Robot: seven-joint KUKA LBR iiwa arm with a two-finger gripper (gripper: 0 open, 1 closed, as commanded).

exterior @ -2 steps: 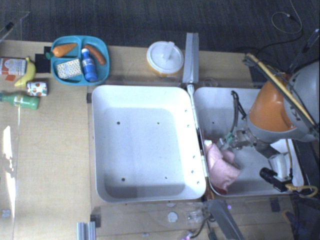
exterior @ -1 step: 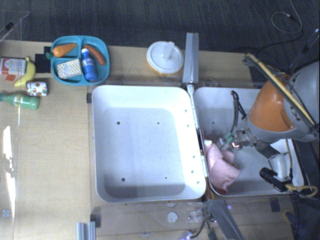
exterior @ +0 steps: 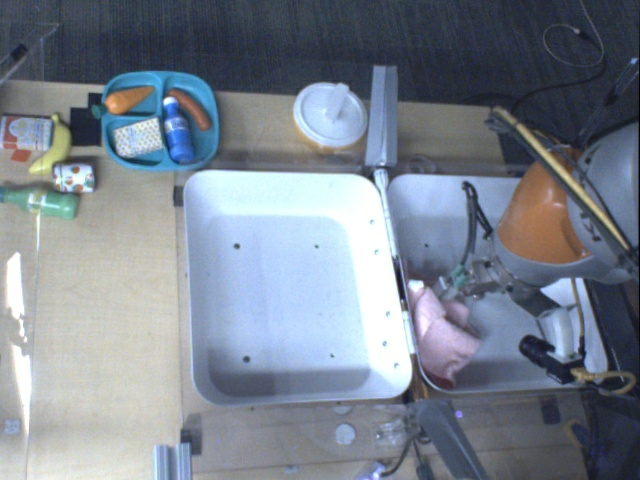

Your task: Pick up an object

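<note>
Grey arm point(exterior: 570, 218) reaching into right bin point(exterior: 440, 203), gripper point(exterior: 462, 286) sitting over pink cloth point(exterior: 442, 333), left bin point(exterior: 290, 278) lying alongside.

bins point(exterior: 200, 268) white | cloth point(exterior: 440, 333) in right bin pink | tray point(exterior: 205, 118) above left bin blue | banana point(exterior: 55, 146) left of tray yellow | arm band point(exterior: 540, 218) orange

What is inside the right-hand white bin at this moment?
A crumpled pink cloth lies by the right bin's left wall, with the gripper at its upper edge. The grey arm hides the bin's right part.
</note>
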